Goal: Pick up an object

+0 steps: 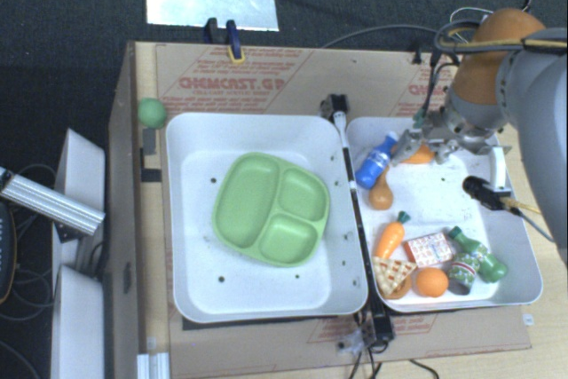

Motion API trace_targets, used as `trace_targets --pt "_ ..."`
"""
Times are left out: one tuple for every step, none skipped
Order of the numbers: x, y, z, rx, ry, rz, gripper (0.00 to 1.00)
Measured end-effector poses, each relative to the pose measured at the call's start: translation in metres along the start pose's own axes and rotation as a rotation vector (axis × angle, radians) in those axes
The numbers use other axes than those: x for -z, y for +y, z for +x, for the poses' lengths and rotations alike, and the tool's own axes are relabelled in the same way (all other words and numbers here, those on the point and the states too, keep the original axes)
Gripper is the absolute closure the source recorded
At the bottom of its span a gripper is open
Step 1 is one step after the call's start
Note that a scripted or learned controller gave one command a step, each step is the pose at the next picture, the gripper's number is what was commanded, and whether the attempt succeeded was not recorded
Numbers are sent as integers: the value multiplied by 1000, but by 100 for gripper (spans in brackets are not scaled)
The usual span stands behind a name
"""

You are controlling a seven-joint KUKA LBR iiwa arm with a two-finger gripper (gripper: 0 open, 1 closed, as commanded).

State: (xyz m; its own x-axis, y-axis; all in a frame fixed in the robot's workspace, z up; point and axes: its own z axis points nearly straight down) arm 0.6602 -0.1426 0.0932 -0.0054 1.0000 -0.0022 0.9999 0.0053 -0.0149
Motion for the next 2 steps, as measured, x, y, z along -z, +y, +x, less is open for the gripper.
trace_targets --pt "-8 5 -21 -4 10 11 0" --pt "-1 3 -23 -2 6 16 100"
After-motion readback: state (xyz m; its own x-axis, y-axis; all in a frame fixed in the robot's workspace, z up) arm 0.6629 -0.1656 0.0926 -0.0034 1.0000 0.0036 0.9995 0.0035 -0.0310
